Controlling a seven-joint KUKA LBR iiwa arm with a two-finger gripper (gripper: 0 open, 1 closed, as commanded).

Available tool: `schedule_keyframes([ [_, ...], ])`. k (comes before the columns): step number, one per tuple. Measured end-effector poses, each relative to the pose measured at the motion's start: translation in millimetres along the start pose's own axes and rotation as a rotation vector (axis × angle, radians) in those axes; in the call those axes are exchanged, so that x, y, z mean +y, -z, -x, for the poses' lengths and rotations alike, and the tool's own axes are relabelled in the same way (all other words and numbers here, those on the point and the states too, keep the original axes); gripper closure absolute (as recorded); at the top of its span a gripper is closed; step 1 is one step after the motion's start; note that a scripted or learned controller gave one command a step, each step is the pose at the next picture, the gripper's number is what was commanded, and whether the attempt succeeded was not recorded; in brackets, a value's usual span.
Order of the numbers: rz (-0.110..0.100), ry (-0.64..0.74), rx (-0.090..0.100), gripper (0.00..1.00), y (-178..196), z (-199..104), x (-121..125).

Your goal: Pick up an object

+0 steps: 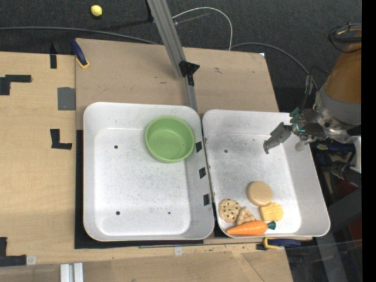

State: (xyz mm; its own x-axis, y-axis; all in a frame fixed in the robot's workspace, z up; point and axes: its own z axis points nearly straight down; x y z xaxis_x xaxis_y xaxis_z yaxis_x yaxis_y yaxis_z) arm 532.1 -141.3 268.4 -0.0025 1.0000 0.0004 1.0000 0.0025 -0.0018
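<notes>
Right now, from the overhead camera, the gripper (286, 137) hangs over the far right part of the right bin (235, 128), its fingers spread apart with nothing between them, presumably ready to drop onto something. The likely targets sit crowded in that bin's near corner: a round cookie (228, 208), a tan bun (259, 192), a yellow block (272, 211) and a carrot (249, 228) lying along the near wall. A green bowl (170, 138) rests alone in the left bin (111, 175), well apart from the arm's reach-in side.
</notes>
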Motion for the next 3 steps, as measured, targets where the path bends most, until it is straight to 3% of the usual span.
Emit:
schedule_keyframes([
  [1, 0.001, 0.0, 0.0, 0.0, 0, 0, 0],
  [3, -0.005, -0.002, 0.0, 0.0, -88, -1, -6],
])
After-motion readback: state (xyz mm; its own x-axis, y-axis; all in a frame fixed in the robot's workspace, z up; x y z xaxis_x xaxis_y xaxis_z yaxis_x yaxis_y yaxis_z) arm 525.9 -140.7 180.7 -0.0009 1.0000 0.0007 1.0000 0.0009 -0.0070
